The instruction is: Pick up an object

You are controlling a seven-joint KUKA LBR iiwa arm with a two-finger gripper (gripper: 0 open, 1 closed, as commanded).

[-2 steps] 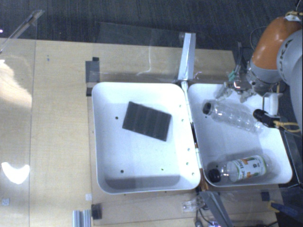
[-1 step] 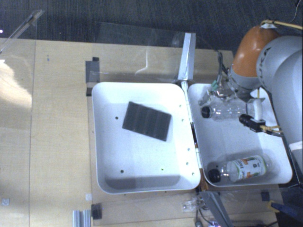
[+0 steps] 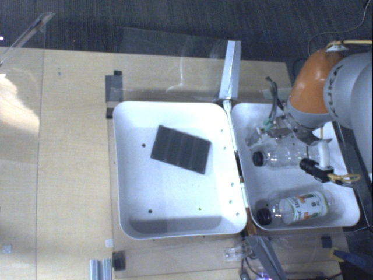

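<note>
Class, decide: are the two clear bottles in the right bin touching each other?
Apart. The camera view shows a strip of white bin floor between the upper bottle and the labelled bottle.

Two shallow white bins (image 3: pixel 125 174) are set side by side on a wooden bench (image 3: pixel 58 174), bordered by a clear panel (image 3: pixel 175 57).

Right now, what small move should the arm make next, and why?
Probably lower a little onto the clear bottle: the hand sits just above it in the right bin, and nothing shows between its fingers. The labelled bottle lies nearer the front rim.
</note>
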